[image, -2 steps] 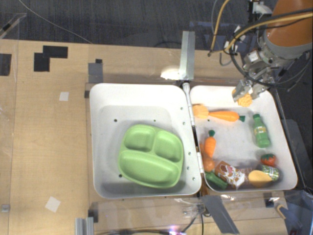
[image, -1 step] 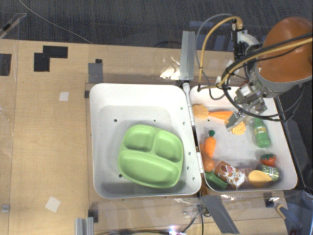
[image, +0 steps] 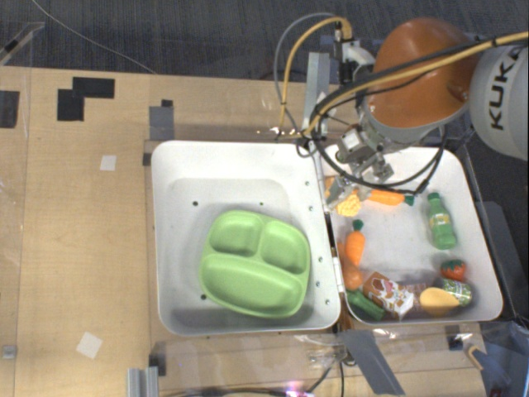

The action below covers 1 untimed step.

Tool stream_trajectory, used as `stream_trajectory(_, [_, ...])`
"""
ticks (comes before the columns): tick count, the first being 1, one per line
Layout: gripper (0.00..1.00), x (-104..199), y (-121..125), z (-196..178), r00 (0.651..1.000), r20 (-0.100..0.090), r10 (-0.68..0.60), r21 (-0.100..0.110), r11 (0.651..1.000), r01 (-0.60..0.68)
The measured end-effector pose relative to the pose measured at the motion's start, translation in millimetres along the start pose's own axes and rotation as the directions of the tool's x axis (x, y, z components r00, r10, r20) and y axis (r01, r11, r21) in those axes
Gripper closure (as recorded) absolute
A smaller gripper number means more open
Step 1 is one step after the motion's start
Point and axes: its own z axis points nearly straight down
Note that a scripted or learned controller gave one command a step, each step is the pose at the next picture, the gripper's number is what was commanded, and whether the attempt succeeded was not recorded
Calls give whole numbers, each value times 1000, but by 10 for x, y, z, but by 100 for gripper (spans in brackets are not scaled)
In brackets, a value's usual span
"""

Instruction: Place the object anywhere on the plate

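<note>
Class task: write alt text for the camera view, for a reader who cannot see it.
A grey arm's gripper hangs over the right bin, which holds toy food including carrots and a green bottle. The left bin holds a green plate.

One fixed camera looks down at a slant from above the bench [image: 74, 246]. It stands far enough to take in both bins: the left bin [image: 178, 164] lies near the centre, the right bin [image: 483, 246] toward 3 o'clock. Dark floor [image: 165, 15] fills 12 o'clock. The arm [image: 430, 64] enters from 2 o'clock.
</note>
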Motion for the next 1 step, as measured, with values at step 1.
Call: stream_trajectory(1, [100, -753, 534, -1141, 998, -5, 60, 14, 998, -60])
